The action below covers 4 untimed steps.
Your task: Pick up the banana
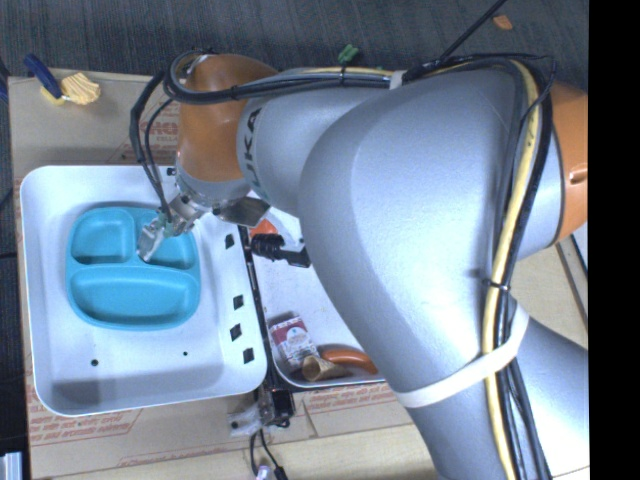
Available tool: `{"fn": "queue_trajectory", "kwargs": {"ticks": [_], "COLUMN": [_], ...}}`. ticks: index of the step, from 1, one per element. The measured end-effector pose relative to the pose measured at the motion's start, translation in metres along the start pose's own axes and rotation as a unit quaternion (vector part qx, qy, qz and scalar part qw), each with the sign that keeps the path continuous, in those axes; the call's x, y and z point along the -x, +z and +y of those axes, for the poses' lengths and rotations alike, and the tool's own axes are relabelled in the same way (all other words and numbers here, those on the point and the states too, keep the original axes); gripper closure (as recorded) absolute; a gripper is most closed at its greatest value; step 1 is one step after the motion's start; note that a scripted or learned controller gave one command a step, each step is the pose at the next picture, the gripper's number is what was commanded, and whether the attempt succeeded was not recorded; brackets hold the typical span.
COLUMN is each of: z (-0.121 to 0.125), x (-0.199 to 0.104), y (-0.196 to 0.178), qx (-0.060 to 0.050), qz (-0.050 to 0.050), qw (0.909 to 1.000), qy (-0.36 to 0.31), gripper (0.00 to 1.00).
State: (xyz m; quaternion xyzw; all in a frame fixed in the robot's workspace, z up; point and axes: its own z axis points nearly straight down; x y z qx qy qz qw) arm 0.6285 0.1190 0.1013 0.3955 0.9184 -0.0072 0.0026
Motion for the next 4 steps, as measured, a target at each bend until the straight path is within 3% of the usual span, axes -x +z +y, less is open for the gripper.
{"fn": "queue_trajectory", "kwargs": {"ticks": [1,2,3,4], "z": [0.004,0.005,0.027,0.027], "x": [0.027,0.028,0.0,0.0], "y": [0.009,-0.002,-0.082,-0.092], "qx": [0.006,0.007,0.007,0.006], "qz": [0.003,0.001,0.003,0.003], "qw": [0.9621,0.9617,0.9812,0.9808], "qy": [-0.273,-0.274,-0.193,-0.195], "gripper": [0.0,1.0,1.0,1.0]}}
